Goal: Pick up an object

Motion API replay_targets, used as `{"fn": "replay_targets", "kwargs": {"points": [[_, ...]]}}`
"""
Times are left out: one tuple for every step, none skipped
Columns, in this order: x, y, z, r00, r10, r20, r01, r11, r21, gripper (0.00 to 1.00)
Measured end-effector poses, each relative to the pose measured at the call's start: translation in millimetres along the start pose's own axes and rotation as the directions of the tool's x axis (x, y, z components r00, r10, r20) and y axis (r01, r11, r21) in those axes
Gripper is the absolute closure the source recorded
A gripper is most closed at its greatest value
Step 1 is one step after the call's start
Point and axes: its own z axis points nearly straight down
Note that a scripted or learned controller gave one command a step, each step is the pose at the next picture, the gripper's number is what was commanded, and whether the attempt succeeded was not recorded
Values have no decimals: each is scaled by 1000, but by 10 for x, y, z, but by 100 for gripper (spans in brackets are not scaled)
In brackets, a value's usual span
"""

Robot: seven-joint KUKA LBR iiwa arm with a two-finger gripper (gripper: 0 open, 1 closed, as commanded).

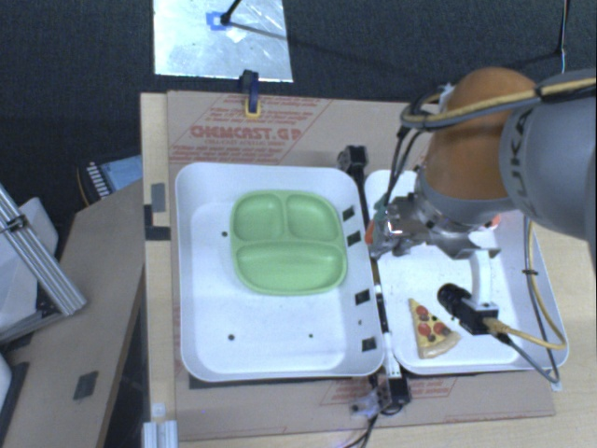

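A toy pizza slice [431,328] with red dots lies in the right bin [522,357], near its front edge. A green divided plate [285,242] rests in the middle of the left bin [210,343]. My gripper [396,230] hangs low over the left part of the right bin, close to the wall between the bins, behind and to the left of the pizza slice. The grey wrist and orange band [476,138] above it hide most of the right bin's far half.
A black fitting [464,309] on a yellow cable [536,339] sits just right of the pizza slice. Black clips [364,297] line the divide between the bins. Brown cardboard [252,119] lies under both bins.
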Motion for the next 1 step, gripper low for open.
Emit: {"fn": "replay_targets", "kwargs": {"points": [[482,3,35,1000,0,0,0,1000,0,100]]}}
